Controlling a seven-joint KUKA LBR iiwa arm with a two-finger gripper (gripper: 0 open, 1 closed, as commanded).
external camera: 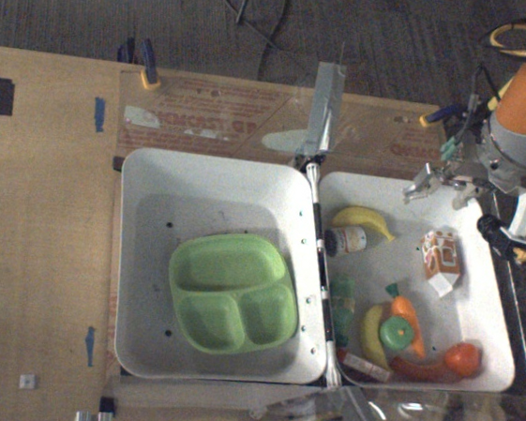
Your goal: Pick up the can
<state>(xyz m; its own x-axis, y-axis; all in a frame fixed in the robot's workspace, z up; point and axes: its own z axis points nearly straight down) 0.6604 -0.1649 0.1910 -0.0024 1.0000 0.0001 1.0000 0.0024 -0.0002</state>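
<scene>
1. Gripper (428,184) first: it hangs over the far rim of the right bin (497,307), up in that bin's back corner, with nothing between its tips; whether the tips are spread or closed I cannot tell at this size.
2. Left bin (137,238) holds a green divided tray (231,291) — no part in this task.
3. Moving right, the can (346,240) lies on its side in the right bin, close to the wall the 2 bins share, touching or nearly touching the yellow banana (364,218) behind it.
4. Further right sit a small carton (441,256) and a heap of toy vegetables (409,339).
5. Progress, as I judge it: the pick is not yet done — the can rests on the bin floor, left of the gripper and nearer the camera, well apart from it.
</scene>
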